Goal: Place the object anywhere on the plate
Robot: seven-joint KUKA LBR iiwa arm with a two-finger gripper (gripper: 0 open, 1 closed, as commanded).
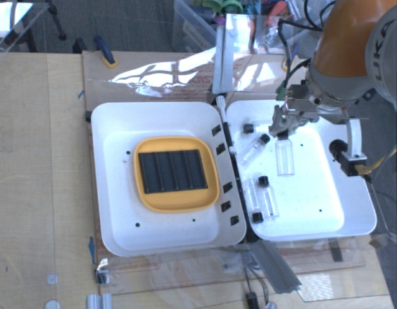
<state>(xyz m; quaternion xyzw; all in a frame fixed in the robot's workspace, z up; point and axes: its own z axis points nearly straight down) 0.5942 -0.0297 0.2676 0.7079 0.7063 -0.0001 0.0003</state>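
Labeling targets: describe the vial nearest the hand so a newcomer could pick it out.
Start at the right bin, under the hand. Just below the hand lies a clear vial, lengthwise up-down in the view. Unlike the vials lower left by the divider, it lies alone mid-bin.

A clear plastic tub [204, 8] crammed with bright toys sits behind the bench. A blue-and-yellow clamp [105, 51] grips the wooden board's far edge, beside crinkled shiny plastic sheeting [166, 79].
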